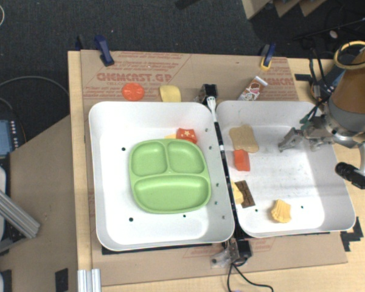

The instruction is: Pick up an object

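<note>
Hand (290, 140) hovers over right bin (328, 221); orange block (241, 160) lies apart, leftward.

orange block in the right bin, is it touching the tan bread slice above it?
Cannot tell. In the camera view the orange block sits right under the tan bread slice; their edges meet without a plain gap.

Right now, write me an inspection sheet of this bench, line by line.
Surface: cardboard-topped bench bearing a left white bin and a right white bin.
Job's things: right bin holds a tan slab, orange block, brown bar, yellow piece; left bin holds a green divided plate and a red piece.
Clutter: orange disc, yellow lump, wrapper, blue clamps.
Grippers: gripper low in the right bin, nothing between the jaws.
Cables: wire at the front edge.
Surroundings: dark floor.
</note>
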Controlling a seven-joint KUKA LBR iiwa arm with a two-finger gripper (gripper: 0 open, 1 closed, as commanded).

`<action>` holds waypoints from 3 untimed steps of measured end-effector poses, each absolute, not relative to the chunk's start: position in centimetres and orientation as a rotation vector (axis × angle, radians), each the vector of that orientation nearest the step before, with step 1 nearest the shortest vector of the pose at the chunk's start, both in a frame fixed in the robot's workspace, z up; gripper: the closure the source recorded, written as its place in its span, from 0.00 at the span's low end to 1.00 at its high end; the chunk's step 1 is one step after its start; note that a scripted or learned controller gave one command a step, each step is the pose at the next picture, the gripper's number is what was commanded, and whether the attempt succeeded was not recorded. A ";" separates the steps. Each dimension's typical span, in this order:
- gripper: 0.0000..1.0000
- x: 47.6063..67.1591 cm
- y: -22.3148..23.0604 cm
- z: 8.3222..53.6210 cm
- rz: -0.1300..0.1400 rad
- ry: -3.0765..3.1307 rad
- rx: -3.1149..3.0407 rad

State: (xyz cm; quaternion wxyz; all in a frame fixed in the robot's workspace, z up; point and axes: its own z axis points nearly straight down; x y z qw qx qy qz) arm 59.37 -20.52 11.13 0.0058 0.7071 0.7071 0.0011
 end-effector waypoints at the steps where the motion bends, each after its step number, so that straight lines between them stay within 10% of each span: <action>1: 0.00 61.1 -8.3 12.4 0.010 2.235 2.209; 2: 0.00 57.9 -9.1 8.2 -0.007 2.225 2.228; 3: 0.00 49.5 -15.5 8.4 -0.008 2.215 2.234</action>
